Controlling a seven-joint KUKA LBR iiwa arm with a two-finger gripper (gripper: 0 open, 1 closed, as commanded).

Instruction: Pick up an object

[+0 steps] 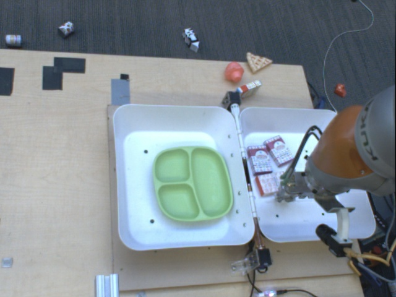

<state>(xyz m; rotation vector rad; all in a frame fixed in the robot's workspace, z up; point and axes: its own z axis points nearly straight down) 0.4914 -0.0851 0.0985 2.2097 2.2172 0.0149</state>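
- Three small flat packets [267, 161], red and white with printed faces, lie in the right bin [297, 224] near its left wall; two sit side by side toward the bin's far edge, and a third lies just below them, nearer the arm.
- The packets look like thin card or foil, rectangular, each tilted a little differently, touching or nearly touching one another.
- The right bin is shallow, white and smooth, with rounded corners; the left bin [133, 166] matches it and stands just beside it on the pale wooden counter [55, 166].
- In the left bin rests a light green plate [193, 184], rounded and split into three compartments, matte like moulded plastic.
- At the counter's far edge, beyond the bins, sit a red ball-like thing [234, 72], a wedge shaped like a pizza slice [258, 61] and a small red and white tube [250, 88].
- The arm [352, 147] comes in from the right over the right bin, its orange band bulking above the wrist, bent downward.
- The tool [286, 189] hangs low over the bin floor just beside the lowest packet; whether it is clenched or released cannot be told.
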